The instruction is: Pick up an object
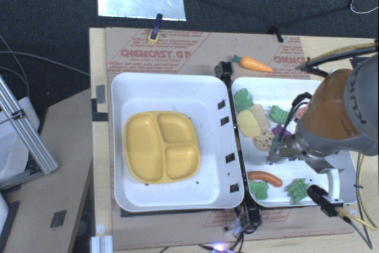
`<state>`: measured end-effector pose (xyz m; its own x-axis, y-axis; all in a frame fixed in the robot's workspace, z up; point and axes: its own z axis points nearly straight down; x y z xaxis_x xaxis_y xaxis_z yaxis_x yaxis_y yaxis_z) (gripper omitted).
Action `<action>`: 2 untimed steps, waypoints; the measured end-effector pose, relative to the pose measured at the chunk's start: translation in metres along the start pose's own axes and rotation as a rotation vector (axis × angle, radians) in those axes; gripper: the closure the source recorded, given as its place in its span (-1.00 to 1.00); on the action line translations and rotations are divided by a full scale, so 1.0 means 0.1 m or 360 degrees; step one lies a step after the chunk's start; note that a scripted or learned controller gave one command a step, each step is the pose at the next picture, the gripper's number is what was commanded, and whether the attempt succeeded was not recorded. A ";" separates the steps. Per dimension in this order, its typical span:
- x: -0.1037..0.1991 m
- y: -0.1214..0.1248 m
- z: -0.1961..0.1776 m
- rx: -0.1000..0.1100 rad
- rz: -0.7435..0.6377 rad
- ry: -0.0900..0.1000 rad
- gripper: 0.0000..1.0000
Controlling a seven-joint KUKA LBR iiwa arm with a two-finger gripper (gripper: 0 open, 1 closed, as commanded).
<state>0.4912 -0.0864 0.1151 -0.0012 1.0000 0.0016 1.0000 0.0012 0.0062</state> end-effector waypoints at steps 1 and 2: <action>0.91 -0.02 -0.73 -0.0003 -0.0021 0.0005 1.00; 1.39 0.00 -1.06 0.0004 -0.0013 0.0003 1.00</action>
<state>0.4900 0.0519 0.2210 -0.0096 0.9999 0.0032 0.9999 0.0096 0.0038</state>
